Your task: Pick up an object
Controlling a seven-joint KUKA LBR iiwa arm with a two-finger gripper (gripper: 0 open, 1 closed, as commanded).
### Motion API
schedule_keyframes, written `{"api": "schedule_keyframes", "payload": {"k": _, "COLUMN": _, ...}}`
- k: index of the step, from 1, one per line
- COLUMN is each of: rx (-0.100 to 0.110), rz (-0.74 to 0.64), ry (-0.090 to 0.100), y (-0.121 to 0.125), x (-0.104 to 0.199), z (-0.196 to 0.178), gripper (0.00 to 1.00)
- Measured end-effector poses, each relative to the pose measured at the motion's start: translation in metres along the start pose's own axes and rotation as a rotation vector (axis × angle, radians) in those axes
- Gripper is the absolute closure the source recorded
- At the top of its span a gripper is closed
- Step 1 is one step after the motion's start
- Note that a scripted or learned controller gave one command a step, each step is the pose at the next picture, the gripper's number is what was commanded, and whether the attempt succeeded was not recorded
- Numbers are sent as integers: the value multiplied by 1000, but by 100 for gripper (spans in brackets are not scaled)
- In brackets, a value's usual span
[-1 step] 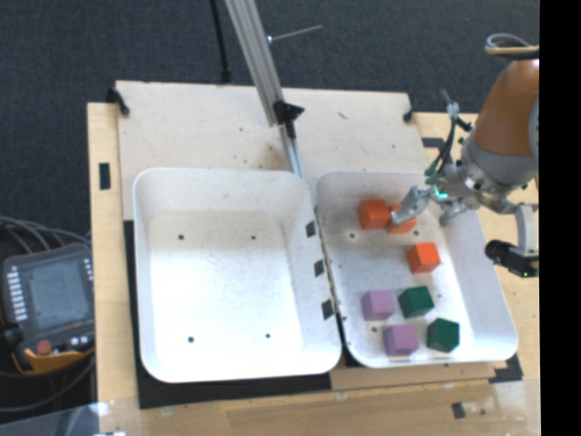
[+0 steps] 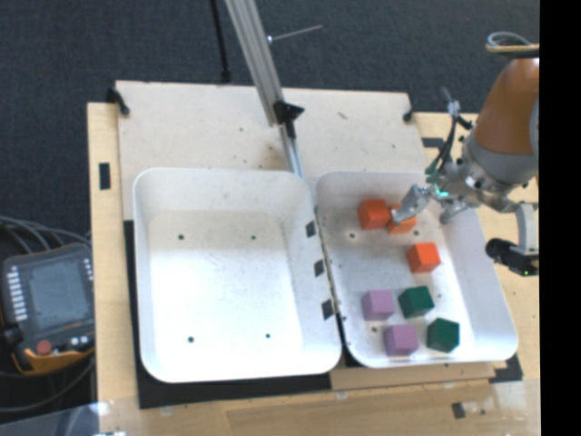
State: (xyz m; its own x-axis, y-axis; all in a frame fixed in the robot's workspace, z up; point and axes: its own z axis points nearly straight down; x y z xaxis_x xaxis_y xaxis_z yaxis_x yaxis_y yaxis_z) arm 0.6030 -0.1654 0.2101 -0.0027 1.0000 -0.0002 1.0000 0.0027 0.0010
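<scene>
The arm (image 2: 504, 121) reaches in from the right over the right bin (image 2: 481, 284), its orange band above the grey wrist. The gripper (image 2: 408, 209) sits low over the upper part of that bin, pointing left and down. It is just beside two orange blocks: one orange block (image 2: 373, 214) lies immediately to its left, and a second, smaller-looking orange piece (image 2: 402, 224) sits right under its tip, partly hidden. Whether the gripper is spread or closed, and whether it has hold of either block, cannot be told from this angle.

Further down the right bin lies a third orange block (image 2: 423, 257), apart from the gripper. Below it are a purple block (image 2: 378, 303) and a green block (image 2: 416, 301) side by side, then another purple block (image 2: 400, 339) and another green block (image 2: 443, 334) near the bin's lower rim.

The left bin (image 2: 145, 243) stands alongside on the worktop (image 2: 200, 121). A hand-held control pendant (image 2: 47, 298) lies off the worktop at the far left.
</scene>
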Motion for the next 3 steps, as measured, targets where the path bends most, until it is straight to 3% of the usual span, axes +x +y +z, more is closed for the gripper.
{"api": "schedule_keyframes", "payload": {"k": 2, "rx": 4, "rz": 5, "ry": -2, "y": -6, "x": 5, "z": 111, "gripper": 0}}
{"api": "schedule_keyframes", "payload": {"k": 3, "rx": -5, "rz": 11, "ry": -1, "y": -4, "x": 5, "z": 97, "gripper": 100}}
